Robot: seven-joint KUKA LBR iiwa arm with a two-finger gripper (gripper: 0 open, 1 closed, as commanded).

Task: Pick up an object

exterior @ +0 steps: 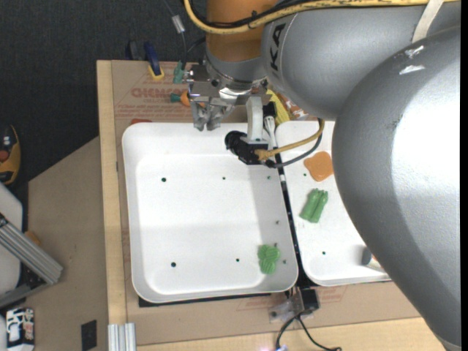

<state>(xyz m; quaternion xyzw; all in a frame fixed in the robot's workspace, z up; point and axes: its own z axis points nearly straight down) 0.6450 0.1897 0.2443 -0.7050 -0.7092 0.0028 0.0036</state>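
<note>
Hovering hand (205, 117), green toy (269, 259) well apart (near corner)

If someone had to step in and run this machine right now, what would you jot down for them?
End effector: above the far rim of the left bin, nothing seen between its fingers.
Left bin: one green lump in the near right corner.
Right bin: a green piece and an orange piece near the divider; the arm hides the rest of that bin.
Done: nothing picked yet.
Left: pick up one object. The green lump looks the easiest to reach, though it sits close to the bin wall.
</note>
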